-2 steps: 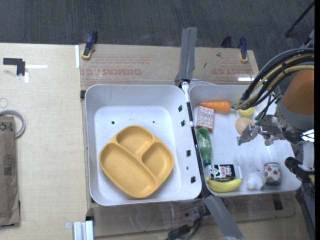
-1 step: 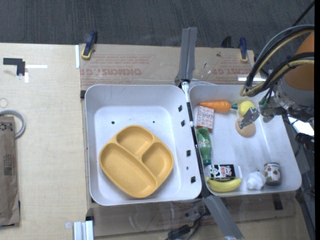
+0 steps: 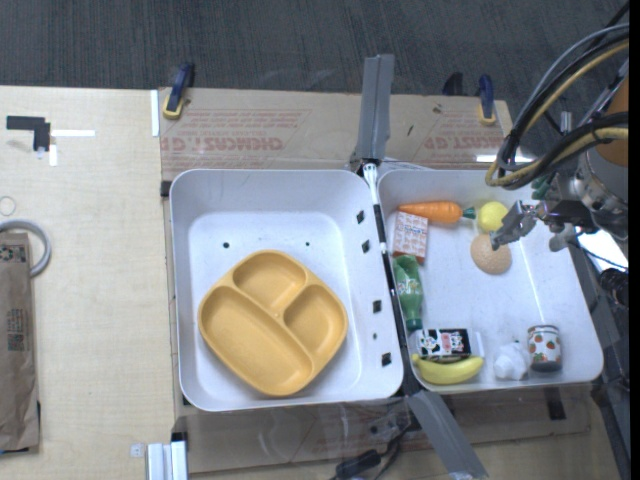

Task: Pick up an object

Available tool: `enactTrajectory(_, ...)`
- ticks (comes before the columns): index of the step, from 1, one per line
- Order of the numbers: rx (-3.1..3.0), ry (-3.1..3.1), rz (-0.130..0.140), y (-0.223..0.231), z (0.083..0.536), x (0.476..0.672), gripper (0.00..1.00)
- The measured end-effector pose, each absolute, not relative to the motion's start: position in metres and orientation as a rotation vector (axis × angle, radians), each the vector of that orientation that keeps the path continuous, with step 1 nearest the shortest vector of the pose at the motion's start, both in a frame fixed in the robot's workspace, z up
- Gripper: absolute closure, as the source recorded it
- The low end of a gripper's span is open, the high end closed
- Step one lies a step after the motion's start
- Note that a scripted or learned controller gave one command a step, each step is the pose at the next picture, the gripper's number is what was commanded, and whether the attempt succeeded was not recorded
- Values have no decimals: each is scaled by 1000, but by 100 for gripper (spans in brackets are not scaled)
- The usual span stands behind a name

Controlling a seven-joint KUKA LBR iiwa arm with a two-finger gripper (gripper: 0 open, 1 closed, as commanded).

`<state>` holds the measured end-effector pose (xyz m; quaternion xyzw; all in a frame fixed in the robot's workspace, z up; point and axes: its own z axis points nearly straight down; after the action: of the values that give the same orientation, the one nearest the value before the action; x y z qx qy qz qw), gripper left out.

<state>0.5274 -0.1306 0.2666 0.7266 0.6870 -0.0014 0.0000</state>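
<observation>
- Gripper (image 3: 520, 223) hangs over the right bin (image 3: 575, 298), near its far right part; how wide it is open I cannot tell, and nothing is seen held in it.
- Round tan cookie-like object (image 3: 491, 255) lies just below it, beside a yellow lemon (image 3: 491, 216) and an orange carrot (image 3: 432, 211).
- I judge this toy light and stiff, a little smooth; taking it across its middle seems safest.
</observation>
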Motion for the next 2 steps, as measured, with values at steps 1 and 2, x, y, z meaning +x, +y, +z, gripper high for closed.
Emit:
enactTrajectory(1, 2553, 1835, -6, -139, 180, 536, 0)
enactTrajectory(2, 2393, 2034, -5, -174, 188, 583, 0)
